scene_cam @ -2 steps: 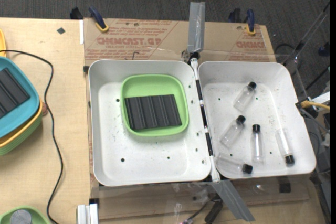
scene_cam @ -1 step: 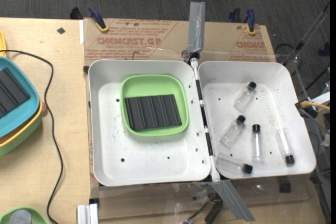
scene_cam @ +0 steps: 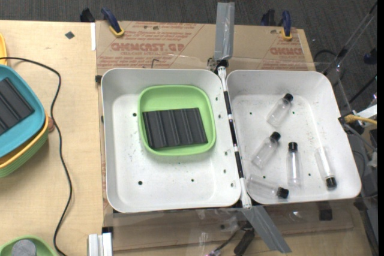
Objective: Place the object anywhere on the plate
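**Vials in right bin, plate unloaded**

The plate (scene_cam: 176,100) is green and square with rounded corners. It sits in the left bin (scene_cam: 120,147) and carries a dark ribbed insert (scene_cam: 175,128). Nothing else lies on it.

The task objects are five clear vials with black caps, all lying flat in the right bin (scene_cam: 336,129). One (scene_cam: 279,108) lies toward the back. Two (scene_cam: 266,150) (scene_cam: 293,162) lie close together near the centre. One (scene_cam: 324,169) lies toward the right wall. One (scene_cam: 267,187) lies against the front lip. Their clear bodies are hard to pick out against the white floor; the caps are the plainest marks.

Gripper state: cannot tell.

Judgement: the step in hand is the pick. The back vial stands well apart from the others and looks the safest choice. Fingers should close across the body, square to its long axis, since a round vial may roll or slip. The front vial is too close to the wall for a clean approach.
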